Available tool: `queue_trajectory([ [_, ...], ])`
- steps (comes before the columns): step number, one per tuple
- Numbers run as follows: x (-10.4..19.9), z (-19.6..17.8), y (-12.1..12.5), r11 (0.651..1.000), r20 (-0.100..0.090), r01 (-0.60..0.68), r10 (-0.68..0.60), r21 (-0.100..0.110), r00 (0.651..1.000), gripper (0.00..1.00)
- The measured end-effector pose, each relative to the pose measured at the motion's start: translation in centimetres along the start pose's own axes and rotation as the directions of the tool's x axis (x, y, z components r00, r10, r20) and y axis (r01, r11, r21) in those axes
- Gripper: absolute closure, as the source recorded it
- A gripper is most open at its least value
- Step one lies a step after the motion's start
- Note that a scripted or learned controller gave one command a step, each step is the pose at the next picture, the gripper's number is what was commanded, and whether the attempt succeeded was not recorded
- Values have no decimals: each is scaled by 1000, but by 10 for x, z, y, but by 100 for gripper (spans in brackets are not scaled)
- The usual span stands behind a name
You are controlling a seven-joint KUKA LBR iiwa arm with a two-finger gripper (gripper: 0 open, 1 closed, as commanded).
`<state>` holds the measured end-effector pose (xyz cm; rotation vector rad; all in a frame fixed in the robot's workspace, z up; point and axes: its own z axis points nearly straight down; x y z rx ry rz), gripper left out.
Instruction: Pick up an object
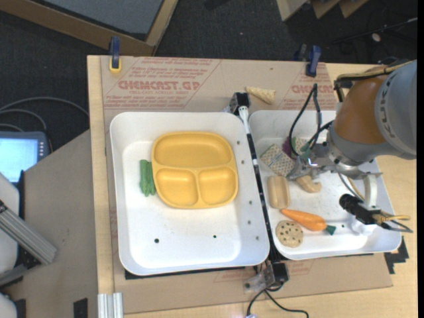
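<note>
Over right bin [371, 240], arm [374, 121] bent down, gripper [306, 171] low.

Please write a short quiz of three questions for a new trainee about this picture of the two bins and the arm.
1. True or false: the yellow divided plate lies in the left bin.
2. Which thing lies nearest the front rim of the right bin? A) green bean B) cookie C) bread roll
3. Fill in: the carrot lies in the ____ bin.

Key
1. True.
2. B. The cookie lies in the front left corner of that bin.
3. Right. It lies just behind the cookie, and the pincer hangs further back, over a tan piece.
</note>
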<state>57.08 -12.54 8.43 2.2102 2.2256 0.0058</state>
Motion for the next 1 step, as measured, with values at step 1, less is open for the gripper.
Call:
queue_trajectory([
  [1, 84, -104, -28, 1000, -2, -3, 3, 4, 1000, 100],
])
